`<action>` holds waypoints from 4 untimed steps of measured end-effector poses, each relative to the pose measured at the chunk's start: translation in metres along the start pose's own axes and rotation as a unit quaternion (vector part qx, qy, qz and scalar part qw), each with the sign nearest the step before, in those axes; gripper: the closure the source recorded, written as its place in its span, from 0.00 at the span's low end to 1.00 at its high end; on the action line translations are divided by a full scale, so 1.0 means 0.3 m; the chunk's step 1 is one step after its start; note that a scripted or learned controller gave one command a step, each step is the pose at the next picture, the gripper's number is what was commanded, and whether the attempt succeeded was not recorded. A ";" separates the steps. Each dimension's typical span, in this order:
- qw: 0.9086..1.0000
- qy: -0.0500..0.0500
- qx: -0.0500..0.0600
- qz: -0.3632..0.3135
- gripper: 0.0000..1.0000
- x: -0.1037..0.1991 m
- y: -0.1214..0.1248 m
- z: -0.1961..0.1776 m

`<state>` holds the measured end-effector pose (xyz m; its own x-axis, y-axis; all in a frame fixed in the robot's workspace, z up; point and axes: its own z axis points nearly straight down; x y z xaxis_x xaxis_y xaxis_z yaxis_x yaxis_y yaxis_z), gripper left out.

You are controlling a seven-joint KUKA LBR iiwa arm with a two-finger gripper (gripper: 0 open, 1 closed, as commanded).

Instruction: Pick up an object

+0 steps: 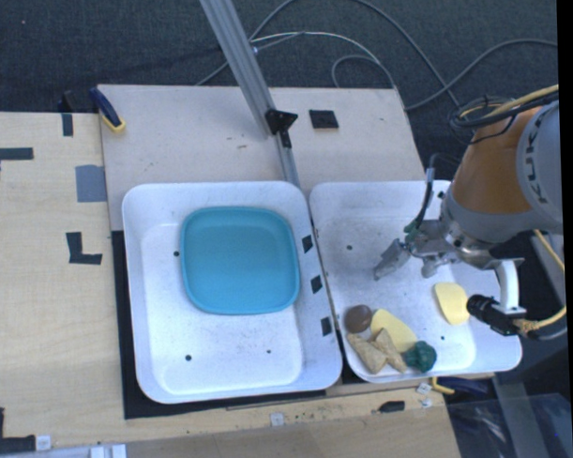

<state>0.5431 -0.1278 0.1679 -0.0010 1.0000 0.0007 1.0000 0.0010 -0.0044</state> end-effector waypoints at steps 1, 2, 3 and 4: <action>1.000 0.000 0.001 0.000 0.00 -0.017 0.014 0.198; 1.000 -0.001 -0.002 0.000 0.00 -0.017 0.015 0.262; 1.000 -0.001 -0.004 0.001 1.00 -0.020 0.017 0.224; 1.000 -0.001 -0.004 0.000 1.00 0.007 0.036 0.064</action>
<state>0.5539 -0.1257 0.1486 -0.0014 1.0000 -0.0003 1.0000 0.0014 0.0034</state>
